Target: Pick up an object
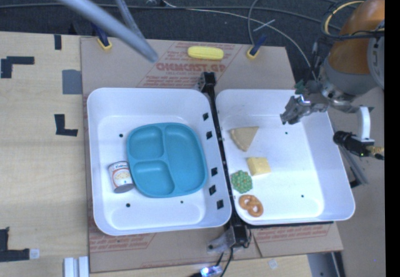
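The gripper (pixel 292 113) hangs over the far right part of the right bin (pixel 312 163); whether it is wide or narrow I cannot tell, and nothing shows in it. Left of it and nearer lies a wedge (pixel 244 137). Past that, nearer still, sit a cube (pixel 258 166), broccoli (pixel 241 181) and a pretzel (pixel 251 205). Far left, the left bin (pixel 103 144) holds a tray (pixel 167 159) and a can (pixel 120 176).

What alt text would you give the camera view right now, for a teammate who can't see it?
The arm's hand hovers over the upper right of the right bin, apart from the bin's wedge of food, yellow cube, green piece and pretzel. The left bin holds a blue divided plate with a small can beside it.
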Action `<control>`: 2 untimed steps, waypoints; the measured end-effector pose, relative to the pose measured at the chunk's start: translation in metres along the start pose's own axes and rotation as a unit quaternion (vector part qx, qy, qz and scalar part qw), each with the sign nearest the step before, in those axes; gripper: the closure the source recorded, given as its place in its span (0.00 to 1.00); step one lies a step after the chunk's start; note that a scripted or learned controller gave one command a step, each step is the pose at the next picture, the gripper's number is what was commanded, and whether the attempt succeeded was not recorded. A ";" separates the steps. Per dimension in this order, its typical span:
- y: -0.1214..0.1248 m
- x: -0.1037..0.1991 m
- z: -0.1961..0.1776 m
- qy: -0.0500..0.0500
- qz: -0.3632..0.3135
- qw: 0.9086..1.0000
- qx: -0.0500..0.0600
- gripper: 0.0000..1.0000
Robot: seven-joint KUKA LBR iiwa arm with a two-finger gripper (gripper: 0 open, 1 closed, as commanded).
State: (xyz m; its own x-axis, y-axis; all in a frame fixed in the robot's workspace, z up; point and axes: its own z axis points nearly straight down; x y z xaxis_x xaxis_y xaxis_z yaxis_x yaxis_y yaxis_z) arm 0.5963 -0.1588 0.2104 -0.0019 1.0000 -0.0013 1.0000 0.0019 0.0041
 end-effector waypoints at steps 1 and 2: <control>0.000 0.000 0.002 0.000 0.001 1.000 0.002 1.00; -0.013 0.041 -0.002 0.001 -0.001 1.000 0.003 1.00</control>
State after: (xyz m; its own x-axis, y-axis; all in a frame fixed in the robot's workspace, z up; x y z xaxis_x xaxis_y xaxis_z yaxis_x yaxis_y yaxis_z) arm 0.5837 -0.1180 0.2122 -0.0037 1.0000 0.0004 1.0000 0.0037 -0.0014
